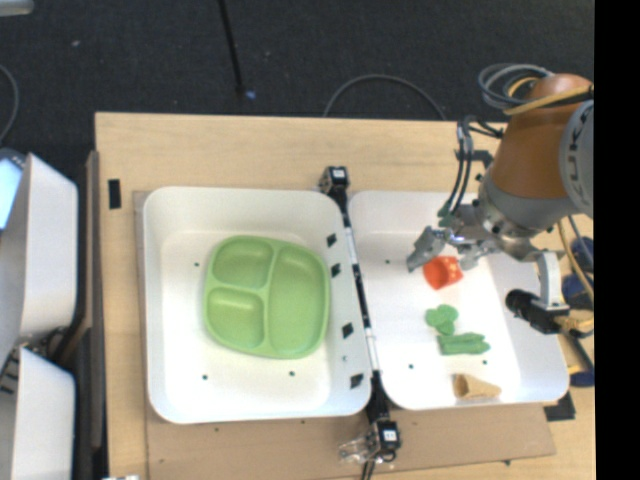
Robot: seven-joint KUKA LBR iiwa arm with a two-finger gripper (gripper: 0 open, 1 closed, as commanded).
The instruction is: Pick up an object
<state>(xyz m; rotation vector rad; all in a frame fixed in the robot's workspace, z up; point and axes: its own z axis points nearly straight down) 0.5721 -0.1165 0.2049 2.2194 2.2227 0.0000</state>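
Right now a small red-orange object lies on the floor of the right-hand bin, in its upper half and toward the middle, and the gripper is directly over it, its grey fingers splayed wide to either side of the object's top; whether they actually touch or grip it cannot be told from this angle. Just below the red piece, nearer the bin's front edge, sit a small green lump and, touching or almost touching it, a longer green piece. A tan wedge rests close to the bin's front right corner. The arm, grey with an orange band, reaches in over the bin's right rim. The left-hand bin holds a green divided plate, lying flat near its centre. Both bins stand side by side on the wooden bench.
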